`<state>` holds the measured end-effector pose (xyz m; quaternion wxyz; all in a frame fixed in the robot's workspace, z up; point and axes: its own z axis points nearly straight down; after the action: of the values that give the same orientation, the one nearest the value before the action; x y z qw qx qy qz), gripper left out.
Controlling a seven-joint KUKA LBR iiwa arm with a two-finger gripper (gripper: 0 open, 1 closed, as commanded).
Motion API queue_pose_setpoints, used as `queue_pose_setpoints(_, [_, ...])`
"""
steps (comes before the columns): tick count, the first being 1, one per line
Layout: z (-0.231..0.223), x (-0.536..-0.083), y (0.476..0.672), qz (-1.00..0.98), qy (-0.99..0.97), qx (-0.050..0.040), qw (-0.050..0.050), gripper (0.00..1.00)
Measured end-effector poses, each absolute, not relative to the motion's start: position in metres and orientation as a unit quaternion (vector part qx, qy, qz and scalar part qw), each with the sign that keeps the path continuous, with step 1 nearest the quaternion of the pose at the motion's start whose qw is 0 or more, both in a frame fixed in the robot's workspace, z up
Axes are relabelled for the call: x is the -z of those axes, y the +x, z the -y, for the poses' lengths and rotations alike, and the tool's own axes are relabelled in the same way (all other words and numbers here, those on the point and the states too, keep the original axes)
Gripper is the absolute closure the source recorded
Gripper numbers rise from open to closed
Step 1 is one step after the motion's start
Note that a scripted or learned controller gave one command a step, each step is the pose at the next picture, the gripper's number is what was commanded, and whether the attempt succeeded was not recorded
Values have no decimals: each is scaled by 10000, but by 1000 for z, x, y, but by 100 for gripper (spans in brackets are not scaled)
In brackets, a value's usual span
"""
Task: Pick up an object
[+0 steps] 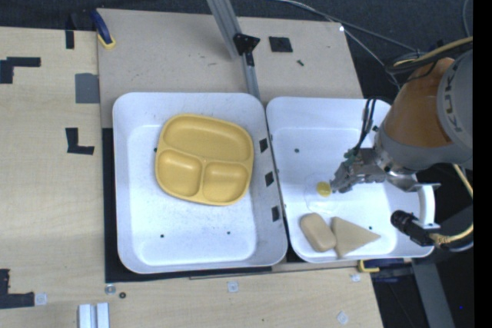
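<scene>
In the right bin [307, 119] lie a small yellow piece [324, 189], a tan oval lump [316, 231] and a tan wedge [354, 235] near the front edge. My gripper [344, 179] reaches in from the right and hangs low just right of the yellow piece, close to it. Whether it touches the piece is unclear. The left bin [138, 165] holds a yellow divided plate [204, 158].
A grey metal bar [219, 4] slants down from the top to the seam between the bins. The arm's orange band and grey wrist [419, 127] cover the right bin's right side. Black cables run along the far right.
</scene>
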<state>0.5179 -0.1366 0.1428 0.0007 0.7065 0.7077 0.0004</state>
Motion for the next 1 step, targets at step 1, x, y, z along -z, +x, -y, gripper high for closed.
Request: queue_pose_setpoints(1, [139, -205, 519, -7076, 7066, -7, 14, 100])
